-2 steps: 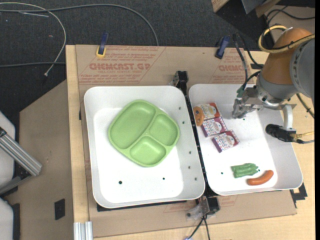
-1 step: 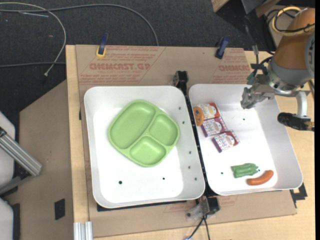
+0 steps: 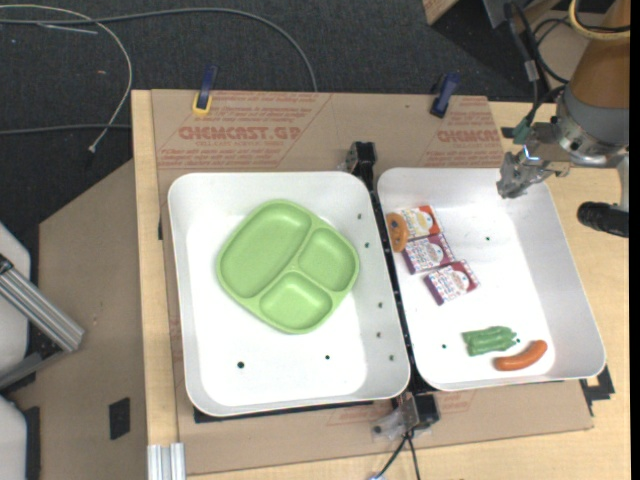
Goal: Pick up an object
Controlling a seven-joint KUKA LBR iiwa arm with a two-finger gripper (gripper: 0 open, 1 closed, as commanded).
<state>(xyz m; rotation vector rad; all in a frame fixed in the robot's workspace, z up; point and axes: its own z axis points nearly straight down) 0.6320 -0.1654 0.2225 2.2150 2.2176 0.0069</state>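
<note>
The packets (image 3: 432, 255), pepper (image 3: 488, 340) and sausage (image 3: 520, 356) lie in the right bin (image 3: 560, 268), the last two close to its near rim, with bare floor between. The gripper (image 3: 517, 176) hangs over the far rim, well apart; whether its jaws are open I cannot tell. The plate (image 3: 288, 265) sits in the left bin (image 3: 200, 348).

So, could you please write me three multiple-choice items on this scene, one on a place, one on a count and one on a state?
1. Where does the green divided plate lie?
A. left bin
B. right bin
C. on the cardboard

2. How many compartments does the plate have?
A. two
B. three
C. five

3. Where is the hand?
A. on the plate
B. over the right bin's far edge
C. beside the orange sausage

Answers: 1 A, it sits in the left bin; 2 B, three hollows show; 3 B, it hangs at the far rim.
</note>
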